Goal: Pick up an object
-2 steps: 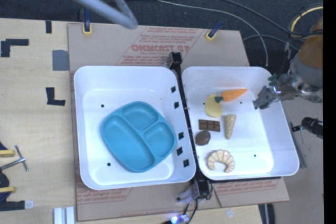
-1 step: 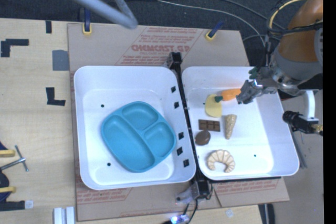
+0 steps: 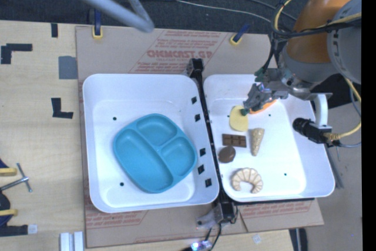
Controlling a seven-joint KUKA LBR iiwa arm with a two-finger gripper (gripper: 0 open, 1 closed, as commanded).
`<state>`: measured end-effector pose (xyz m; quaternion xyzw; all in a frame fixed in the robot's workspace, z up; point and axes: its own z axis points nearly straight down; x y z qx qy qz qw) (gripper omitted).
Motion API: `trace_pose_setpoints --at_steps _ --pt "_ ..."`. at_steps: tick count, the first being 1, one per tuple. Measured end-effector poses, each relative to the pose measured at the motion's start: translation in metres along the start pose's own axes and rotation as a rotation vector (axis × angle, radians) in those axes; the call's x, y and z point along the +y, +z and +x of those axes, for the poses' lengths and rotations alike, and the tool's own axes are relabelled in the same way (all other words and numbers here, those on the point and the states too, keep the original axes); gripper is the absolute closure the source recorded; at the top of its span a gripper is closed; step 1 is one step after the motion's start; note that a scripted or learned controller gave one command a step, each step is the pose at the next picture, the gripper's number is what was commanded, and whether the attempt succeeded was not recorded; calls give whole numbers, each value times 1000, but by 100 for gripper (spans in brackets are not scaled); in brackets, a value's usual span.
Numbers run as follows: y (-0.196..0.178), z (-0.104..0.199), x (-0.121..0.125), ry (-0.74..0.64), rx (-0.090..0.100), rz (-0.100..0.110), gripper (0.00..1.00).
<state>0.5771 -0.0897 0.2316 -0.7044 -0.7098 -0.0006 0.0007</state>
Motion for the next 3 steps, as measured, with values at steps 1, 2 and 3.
trace_pose_setpoints --at_steps 1,2,3 --pt "-8 57 4 0 0 0 100" --pt "7 110 9 2 -1 3 100" --pt "1 156 10 1 -1 2 100"
